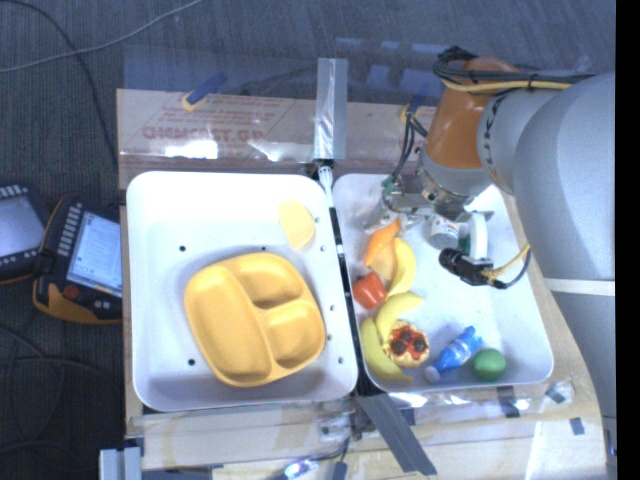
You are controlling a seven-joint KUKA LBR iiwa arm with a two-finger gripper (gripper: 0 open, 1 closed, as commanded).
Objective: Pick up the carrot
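Gripper (405,208) hangs just above the carrot (381,245); whether it grips, I cannot tell. Carrot lies slanted, tip toward upper right, in the right bin (530,313).

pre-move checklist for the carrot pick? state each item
1. Carrot located, upper part of right bin: ok.
2. Hand over carrot: ok, it sits at the carrot's upper end.
3. Carrot between fingers: cannot tell.
4. Carrot free of neighbours: not ok, it lies against the banana, with the red pepper just below.
5. Cable clear of items: ok.
6. Left bin's yellow tray out of the path: ok.
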